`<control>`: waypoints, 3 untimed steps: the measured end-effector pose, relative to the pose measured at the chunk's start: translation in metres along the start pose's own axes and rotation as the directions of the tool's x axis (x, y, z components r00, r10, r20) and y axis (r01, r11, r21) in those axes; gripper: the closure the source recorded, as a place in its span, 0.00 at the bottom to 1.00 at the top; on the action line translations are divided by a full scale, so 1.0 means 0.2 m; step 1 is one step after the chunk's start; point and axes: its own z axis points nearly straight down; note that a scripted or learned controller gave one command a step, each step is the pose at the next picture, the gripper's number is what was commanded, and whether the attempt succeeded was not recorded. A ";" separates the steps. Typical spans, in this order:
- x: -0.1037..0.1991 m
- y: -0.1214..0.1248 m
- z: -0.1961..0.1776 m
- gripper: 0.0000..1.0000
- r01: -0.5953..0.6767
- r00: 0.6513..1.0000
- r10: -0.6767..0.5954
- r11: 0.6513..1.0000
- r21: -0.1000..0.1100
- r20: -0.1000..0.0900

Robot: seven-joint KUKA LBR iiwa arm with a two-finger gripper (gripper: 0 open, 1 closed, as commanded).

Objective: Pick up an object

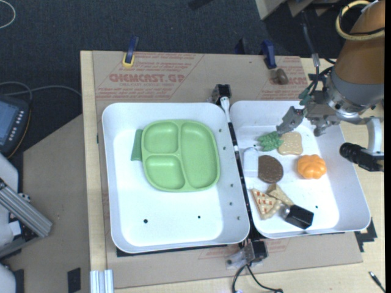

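We see the gripper (292, 119) hanging over the far part of the right bin (351, 191), just above a green leafy toy (268, 141) and a pale cracker (290, 144). We cannot tell its state. Nearer lie a brown cookie (270, 168), an orange pumpkin (311, 166), a waffle piece (265, 201) and a black block (298, 215). A green divided plate (180, 154) sits in the left bin (122, 182).

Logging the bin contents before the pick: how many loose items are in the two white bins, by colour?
Green: 2, divided plastic tray, small leafy piece
Beige: 1, toast-shaped slice
Brown: 1, round patty
Orange: 1, pumpkin
Tan: 1, waffle-patterned wedges
Black: 1, small block
Total: 7
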 end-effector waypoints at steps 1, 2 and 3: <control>0.00 0.01 -0.04 0.00 0.002 1.000 -0.002 1.000 -0.014 0.001; 0.00 0.06 0.21 0.00 0.002 1.000 -0.002 1.000 -0.009 0.001; 0.04 0.08 0.45 0.00 0.003 1.000 -0.003 1.000 -0.010 0.001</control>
